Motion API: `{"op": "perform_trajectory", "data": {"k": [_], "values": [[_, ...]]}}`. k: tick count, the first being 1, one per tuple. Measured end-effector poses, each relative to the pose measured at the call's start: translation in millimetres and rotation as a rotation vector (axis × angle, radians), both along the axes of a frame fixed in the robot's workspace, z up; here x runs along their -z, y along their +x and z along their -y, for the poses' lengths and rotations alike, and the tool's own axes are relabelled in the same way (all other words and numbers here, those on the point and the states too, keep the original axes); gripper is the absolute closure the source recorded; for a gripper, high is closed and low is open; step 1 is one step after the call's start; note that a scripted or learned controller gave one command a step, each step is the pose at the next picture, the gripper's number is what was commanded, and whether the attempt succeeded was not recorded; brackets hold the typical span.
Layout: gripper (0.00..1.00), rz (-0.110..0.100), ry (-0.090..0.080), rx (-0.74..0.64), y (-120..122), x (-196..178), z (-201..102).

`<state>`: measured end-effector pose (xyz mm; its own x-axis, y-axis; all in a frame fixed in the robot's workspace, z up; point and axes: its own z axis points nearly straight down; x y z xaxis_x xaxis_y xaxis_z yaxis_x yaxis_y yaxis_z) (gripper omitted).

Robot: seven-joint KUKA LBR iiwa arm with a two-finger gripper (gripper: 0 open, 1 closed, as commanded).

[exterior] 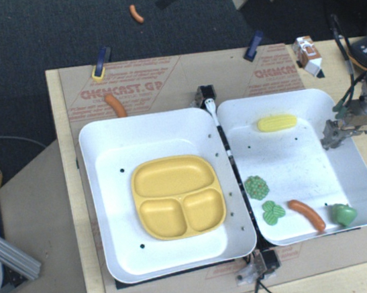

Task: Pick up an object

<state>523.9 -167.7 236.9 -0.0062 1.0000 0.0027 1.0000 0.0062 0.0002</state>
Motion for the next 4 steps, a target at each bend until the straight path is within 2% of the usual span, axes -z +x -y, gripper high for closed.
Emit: {"op": "perform_trajectory", "data": {"k": [2, 3, 4], "values": [[1.00, -0.002, 0.001, -0.001, -3.0, -9.0, -100.1], [1.00, -0.004, 0.001, -0.001, -5.8, 8.3, -160.9], [1.00, -0.005, 0.000, 0.001, -17.4, 23.1, -201.0]]}}
